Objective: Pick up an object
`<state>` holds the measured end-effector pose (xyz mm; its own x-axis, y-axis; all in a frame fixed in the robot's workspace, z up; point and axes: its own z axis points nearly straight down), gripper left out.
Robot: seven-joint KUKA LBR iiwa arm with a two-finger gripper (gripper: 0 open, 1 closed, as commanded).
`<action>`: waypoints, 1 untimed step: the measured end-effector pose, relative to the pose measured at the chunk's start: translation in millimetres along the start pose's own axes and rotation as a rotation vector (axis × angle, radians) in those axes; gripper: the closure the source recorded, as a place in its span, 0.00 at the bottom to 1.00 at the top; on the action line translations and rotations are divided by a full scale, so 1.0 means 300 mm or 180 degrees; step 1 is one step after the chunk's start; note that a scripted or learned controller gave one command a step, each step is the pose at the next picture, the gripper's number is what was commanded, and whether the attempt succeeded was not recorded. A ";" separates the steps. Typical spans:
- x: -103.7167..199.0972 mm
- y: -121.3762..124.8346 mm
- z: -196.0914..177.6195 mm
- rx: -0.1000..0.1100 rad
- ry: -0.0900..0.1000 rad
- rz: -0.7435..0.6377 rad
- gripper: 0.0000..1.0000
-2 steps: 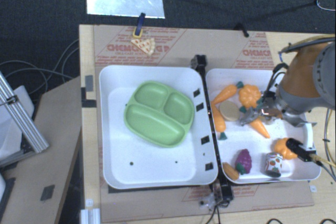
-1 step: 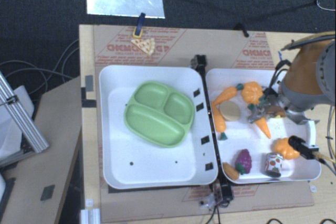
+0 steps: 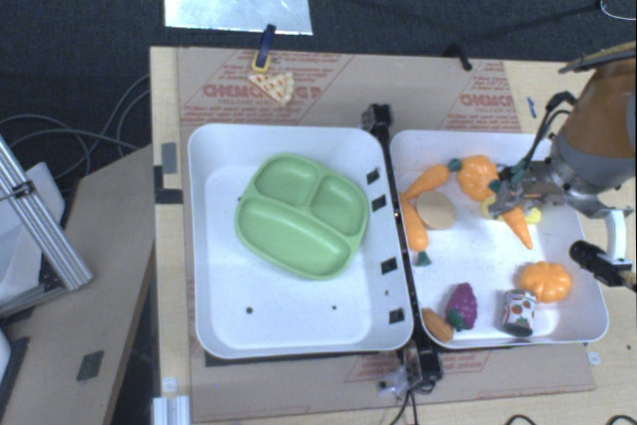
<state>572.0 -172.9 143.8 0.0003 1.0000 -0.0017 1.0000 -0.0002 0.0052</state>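
Note:
The right bin (image 3: 480,256) holds several toy foods. At its back my gripper (image 3: 512,193) hangs low, right over the top end of a small orange carrot (image 3: 522,227) and beside a yellow piece (image 3: 534,214). An orange pepper (image 3: 476,174) lies just left of the gripper, touching or nearly touching it. Further left are a long carrot (image 3: 428,180), a beige round cookie (image 3: 435,211) and another carrot (image 3: 415,233). Along the front lie an orange pumpkin (image 3: 545,281), a small can (image 3: 518,312) and purple grapes (image 3: 461,304). The gripper's body hides whether anything is gripped.
The left bin (image 3: 289,318) bears a green divided plate (image 3: 302,214). An orange piece (image 3: 435,323) lies in the right bin's front left corner. The grey and orange arm (image 3: 600,139) comes in from the right over the bin's far right rim. A divider with black clips (image 3: 390,224) separates the bins.

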 end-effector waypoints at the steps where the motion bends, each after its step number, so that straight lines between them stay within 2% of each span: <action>1: -0.022 -0.012 -0.157 -0.0003 -0.0001 0.0002 1.00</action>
<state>568.2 -179.3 190.9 0.0008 1.0000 -0.0020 1.0000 -0.0007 0.0060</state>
